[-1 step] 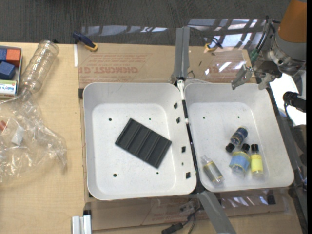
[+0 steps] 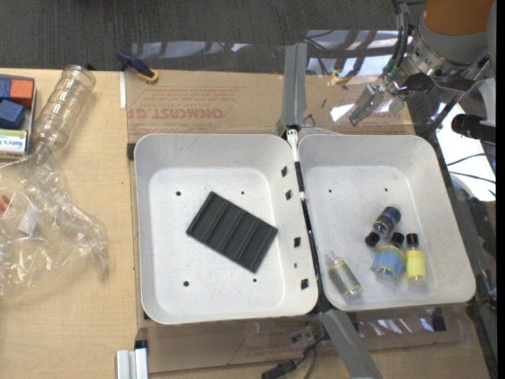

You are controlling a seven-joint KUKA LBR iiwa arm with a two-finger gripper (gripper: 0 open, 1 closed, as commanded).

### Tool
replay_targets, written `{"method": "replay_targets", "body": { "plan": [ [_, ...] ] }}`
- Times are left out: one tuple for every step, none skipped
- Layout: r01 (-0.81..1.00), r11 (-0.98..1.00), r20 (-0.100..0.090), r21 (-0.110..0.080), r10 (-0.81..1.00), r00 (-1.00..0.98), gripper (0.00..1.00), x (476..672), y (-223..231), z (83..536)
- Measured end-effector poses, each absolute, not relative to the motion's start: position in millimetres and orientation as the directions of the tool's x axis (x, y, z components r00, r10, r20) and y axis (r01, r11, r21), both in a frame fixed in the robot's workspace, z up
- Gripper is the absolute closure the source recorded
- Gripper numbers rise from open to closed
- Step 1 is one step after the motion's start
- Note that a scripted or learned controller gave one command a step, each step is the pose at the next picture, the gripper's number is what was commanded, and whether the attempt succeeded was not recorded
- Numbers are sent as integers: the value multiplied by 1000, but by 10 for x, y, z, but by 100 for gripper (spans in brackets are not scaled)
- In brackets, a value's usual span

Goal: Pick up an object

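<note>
Arm poised above the right bin, nothing picked yet.

The gripper (image 2: 369, 105) hangs over the far rim of the right white bin (image 2: 430, 152); its jaws look parted and hold nothing. Four small bottles cluster in that bin's near corner: dark blue (image 2: 384, 223), pale blue (image 2: 387, 260), yellow (image 2: 415, 264), clear (image 2: 344, 275). They look light, hard and slick, likely to roll; best pinched across the body. A dark ribbed flat panel (image 2: 232, 230) lies in the left bin.

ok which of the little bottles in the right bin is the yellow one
The yellow bottle, rightmost of the cluster, with a black cap. Beside it on the left is a light blue bottle, above that a dark blue bottle, and a clear bottle lies farthest left.
</note>
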State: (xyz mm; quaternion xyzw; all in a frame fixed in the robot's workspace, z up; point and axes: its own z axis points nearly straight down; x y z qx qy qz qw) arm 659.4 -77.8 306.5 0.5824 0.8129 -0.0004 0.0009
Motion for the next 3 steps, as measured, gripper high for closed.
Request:
{"method": "replay_targets", "body": {
  "plan": [
    [983, 181, 0, -3, 983, -181, 0, 6117, -1364, 2212],
    [966, 258, 1, -3, 966, -258, 0, 4944, -703, 1904],
    [1000, 32, -2, 0, 1000, -32, 0, 4787, -279, 3644]
  ]
}}
